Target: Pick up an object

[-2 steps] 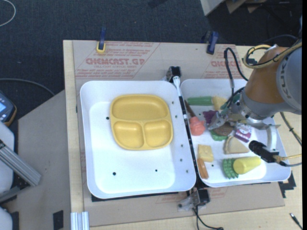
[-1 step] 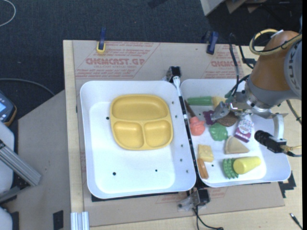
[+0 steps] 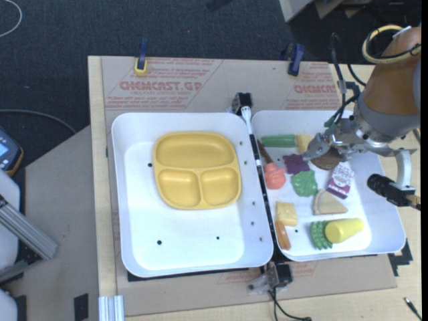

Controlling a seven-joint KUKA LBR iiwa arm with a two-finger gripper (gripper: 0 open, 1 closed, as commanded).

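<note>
Arm: the grey arm (image 3: 391,79) with its orange band enters from the upper right of the frame and bends down over the right bin.
Jaws: the gripper (image 3: 326,147) hangs low over the upper middle of the right bin (image 3: 394,229), above a brown round piece (image 3: 328,160); whether the jaws are wide or narrow cannot be told, and nothing is seen held between them.
Right bin contents: a green long piece (image 3: 278,140) at the upper left, a purple piece (image 3: 295,162) just beside the gripper, a pink piece (image 3: 273,176) at the left wall, a green lump (image 3: 304,183) in the middle, a small white and purple packet (image 3: 341,178), a pale wedge (image 3: 329,204), a yellow cheese block (image 3: 287,212), an orange stick (image 3: 283,236), and a yellow and green corn cob (image 3: 336,232) at the lower edge.
Left bin: the left bin (image 3: 180,246) holds a yellow divided tray (image 3: 197,168) in its upper half.
Bench: the bench (image 3: 107,179) carries both bins side by side, touching along the middle.
</note>
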